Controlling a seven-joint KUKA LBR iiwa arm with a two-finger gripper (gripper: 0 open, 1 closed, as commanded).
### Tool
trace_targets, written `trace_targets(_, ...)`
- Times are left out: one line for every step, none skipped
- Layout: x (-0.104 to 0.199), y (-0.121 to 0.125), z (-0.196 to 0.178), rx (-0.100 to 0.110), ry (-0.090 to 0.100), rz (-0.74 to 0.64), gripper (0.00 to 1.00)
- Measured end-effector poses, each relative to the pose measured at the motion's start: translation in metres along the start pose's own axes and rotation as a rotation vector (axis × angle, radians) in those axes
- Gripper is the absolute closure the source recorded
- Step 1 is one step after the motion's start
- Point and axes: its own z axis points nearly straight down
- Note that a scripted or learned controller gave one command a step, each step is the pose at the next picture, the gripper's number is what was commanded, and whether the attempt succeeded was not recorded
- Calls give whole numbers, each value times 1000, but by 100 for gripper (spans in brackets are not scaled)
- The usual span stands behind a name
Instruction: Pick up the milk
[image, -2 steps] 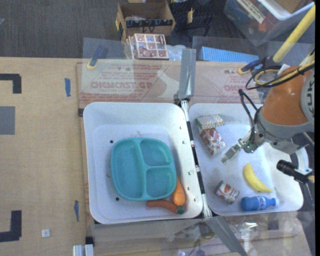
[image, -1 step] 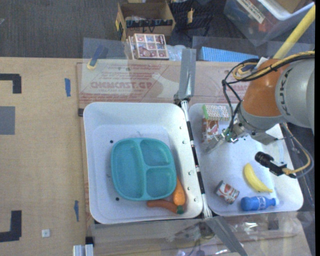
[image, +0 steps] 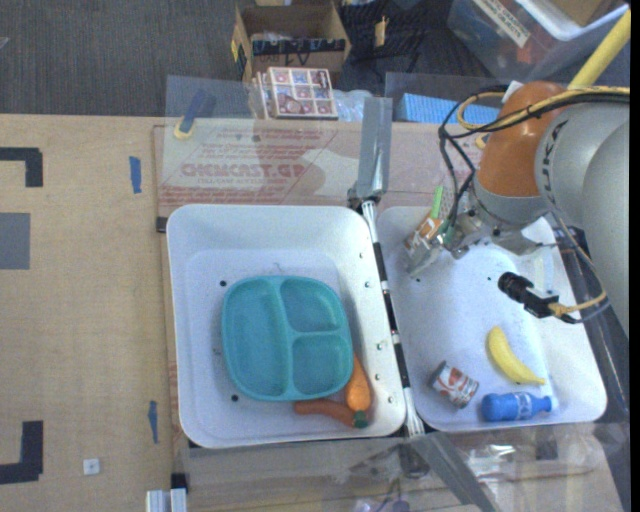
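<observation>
The end effector (image: 425, 245) hovers at the right bin's (image: 590, 400) far-left; its finger state can't be told. No milk carton is identifiable, so handling stays unjudged.

Open floor left of banana (image: 514, 358)

Small milk carton (image: 431, 222), tilted, at the right bin's (image: 590, 410) far-left corner, beside the end effector (image: 445, 240).

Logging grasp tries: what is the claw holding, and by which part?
Cannot tell: the claw sits at the right bin's upper left corner, too blurred.
</observation>
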Motion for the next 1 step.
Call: trace_targets(1,0,-10,5,3,-3,100)
